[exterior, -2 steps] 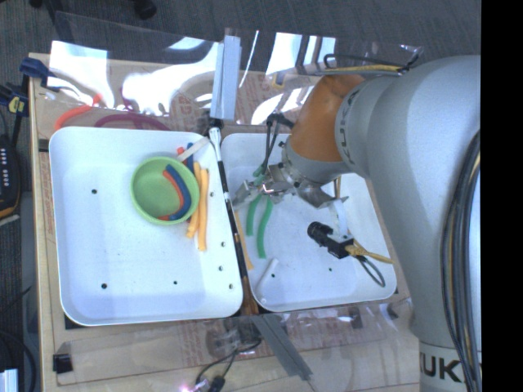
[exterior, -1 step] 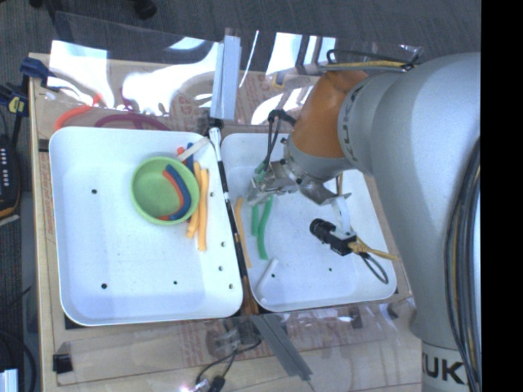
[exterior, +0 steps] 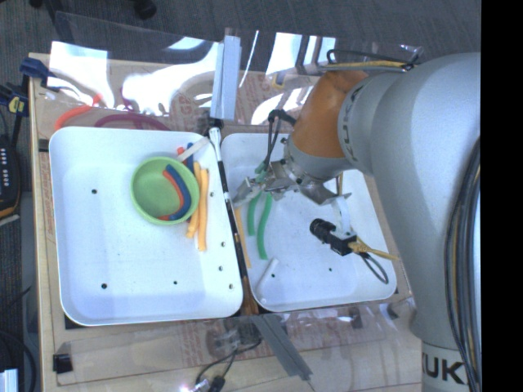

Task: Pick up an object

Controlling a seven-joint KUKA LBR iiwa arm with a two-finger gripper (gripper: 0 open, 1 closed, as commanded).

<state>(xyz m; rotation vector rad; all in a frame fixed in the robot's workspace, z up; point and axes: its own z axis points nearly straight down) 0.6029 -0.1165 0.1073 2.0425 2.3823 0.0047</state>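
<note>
Step in hand: reach-and-grasp, lift not yet done. Gripper (exterior: pixel 260 184) low over right bin (exterior: pixel 369 288), near its upper left corner, just beside divider with left bin (exterior: pixel 98 296). Likely target: green strip (exterior: pixel 261 223), lying in right bin, upper end directly under gripper. Whether gripper is released or clenched: cannot tell, wrist masks it. No object visibly held. Green bowl (exterior: pixel 155 190) and orange sticks (exterior: pixel 200 219) sit in left bin, well apart from gripper. Next move calls for firm closure on strip, then straight lift clear of bin wall.
</note>
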